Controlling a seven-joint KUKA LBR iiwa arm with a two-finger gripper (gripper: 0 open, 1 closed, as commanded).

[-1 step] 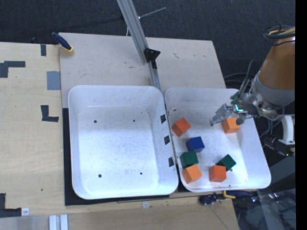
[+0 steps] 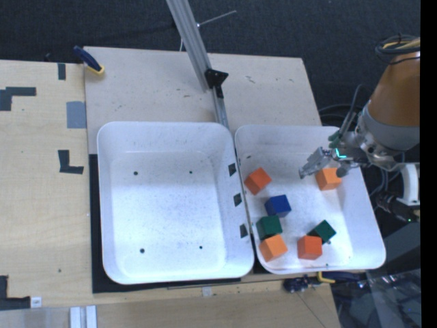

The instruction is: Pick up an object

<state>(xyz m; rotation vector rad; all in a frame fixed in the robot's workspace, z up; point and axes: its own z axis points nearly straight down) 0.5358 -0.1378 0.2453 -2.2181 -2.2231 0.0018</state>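
The right bin [image 2: 360, 219] holds several small cubes. An orange cube [image 2: 330, 179] lies near its right wall, and my gripper [image 2: 326, 163] hangs just over its upper left edge, very close to it or touching it. Further left lie another orange cube [image 2: 257, 180] and a blue cube [image 2: 278, 205]. Toward the front are a dark green cube [image 2: 269, 225], an orange cube [image 2: 273, 247], a red-orange cube [image 2: 309, 247] and a green cube [image 2: 322, 231]. The arm's orange band [image 2: 399, 98] shows at the right.
The left bin [image 2: 164, 203] sits beside the right one, their rims meeting at a divider [image 2: 235, 197]. A slanted metal pole [image 2: 193, 36] crosses the back of the bench. A blue and yellow tool [image 2: 89, 60] lies at the back left. Cables [image 2: 389, 200] hang off the right.
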